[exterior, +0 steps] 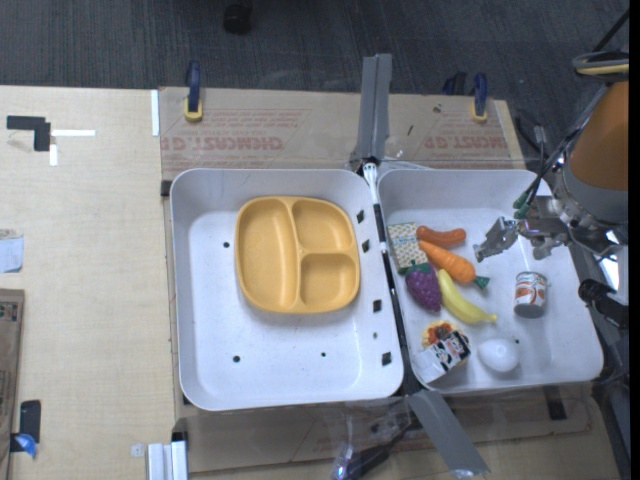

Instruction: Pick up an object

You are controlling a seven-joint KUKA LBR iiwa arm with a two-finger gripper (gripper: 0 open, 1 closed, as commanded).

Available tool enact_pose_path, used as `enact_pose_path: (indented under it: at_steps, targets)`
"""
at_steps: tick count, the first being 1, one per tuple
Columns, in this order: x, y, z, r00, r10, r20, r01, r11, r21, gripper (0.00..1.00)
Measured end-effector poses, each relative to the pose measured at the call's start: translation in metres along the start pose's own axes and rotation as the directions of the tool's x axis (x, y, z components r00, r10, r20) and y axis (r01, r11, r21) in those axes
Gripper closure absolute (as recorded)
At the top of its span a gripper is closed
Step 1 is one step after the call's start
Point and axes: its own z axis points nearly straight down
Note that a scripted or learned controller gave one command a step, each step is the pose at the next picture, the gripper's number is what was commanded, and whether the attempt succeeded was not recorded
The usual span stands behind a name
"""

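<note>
Two shallow white plastic bins side by side on the bench. Left bin (200, 368) holds one item: a yellow three-compartment plastic plate (297, 254), lying flat toward the upper middle. Right bin (570, 363) holds eight items, counted: one checkered cracker-like square (403, 242) by the divider, one orange sausage-shaped toy (443, 236), one orange toy carrot (452, 263) with green tip just below it, one purple grape bunch (424, 287), one yellow toy banana (463, 302) touching the grapes' right side, one small red-and-white can (530, 293) upright and apart to the right, one white egg-shaped object (498, 355) near the front wall, one black-and-white printed packet (447, 349) just left of the egg. Grey two-finger gripper (497, 240) hangs over the right bin between carrot and can, fingers spread apart, nothing between them. Orange band of the arm at the right edge
</note>
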Motion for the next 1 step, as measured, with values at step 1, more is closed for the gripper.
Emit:
enact_pose_path:
  at_steps: [1]
  targets:
    - [0.0405, -0.0194, 0.1055, 0.976, -0.217, 0.0, 0.217, 0.976, -0.001, 0.0]
